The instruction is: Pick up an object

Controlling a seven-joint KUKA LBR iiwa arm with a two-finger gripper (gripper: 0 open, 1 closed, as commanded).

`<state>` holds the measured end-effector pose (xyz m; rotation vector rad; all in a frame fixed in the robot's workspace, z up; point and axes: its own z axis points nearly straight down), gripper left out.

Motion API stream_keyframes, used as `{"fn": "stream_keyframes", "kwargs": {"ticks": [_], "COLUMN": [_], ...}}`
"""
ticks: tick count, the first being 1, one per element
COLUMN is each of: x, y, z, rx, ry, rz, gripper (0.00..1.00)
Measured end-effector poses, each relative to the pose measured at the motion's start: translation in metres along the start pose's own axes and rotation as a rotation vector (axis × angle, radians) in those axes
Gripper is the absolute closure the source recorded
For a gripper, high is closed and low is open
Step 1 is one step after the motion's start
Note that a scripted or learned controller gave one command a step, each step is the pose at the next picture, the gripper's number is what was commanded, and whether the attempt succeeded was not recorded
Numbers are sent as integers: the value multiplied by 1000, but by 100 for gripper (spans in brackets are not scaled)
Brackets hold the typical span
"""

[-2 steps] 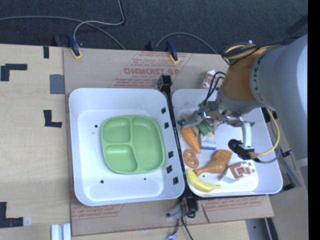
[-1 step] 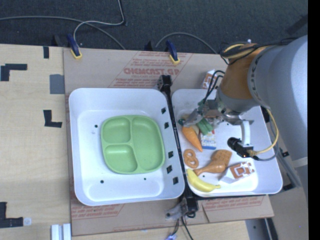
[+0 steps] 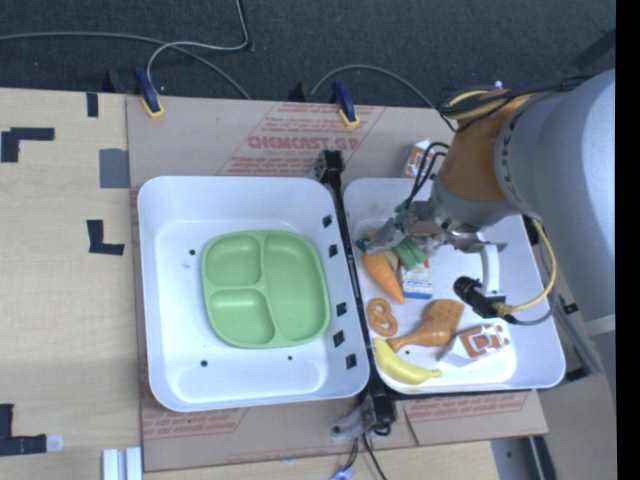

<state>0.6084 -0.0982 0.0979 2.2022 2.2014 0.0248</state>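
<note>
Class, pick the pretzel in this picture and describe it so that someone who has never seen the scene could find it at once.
Start at the right bin, the one crowded with toy food. Along its left side, go below the carrot and above the banana: there lies the pretzel. It is the small brown twisted loop with holes, while its neighbours are solid shapes, including the drumstick to its right.

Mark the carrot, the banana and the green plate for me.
carrot point(image 3: 384, 277), camera view, middle of its orange body.
banana point(image 3: 402, 366), camera view, middle of its curve.
green plate point(image 3: 266, 288), camera view, central divider.
</note>
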Motion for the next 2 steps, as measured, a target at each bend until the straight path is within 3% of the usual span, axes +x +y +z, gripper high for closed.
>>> {"fn": "stream_keyframes", "kwargs": {"ticks": [1,2], "x": [2,1], "y": [-8,-7], "z": [-1,-11], "rx": [-12,-13], "ry": [-1,-3], "rz": [1,1], "gripper": [0,100]}}
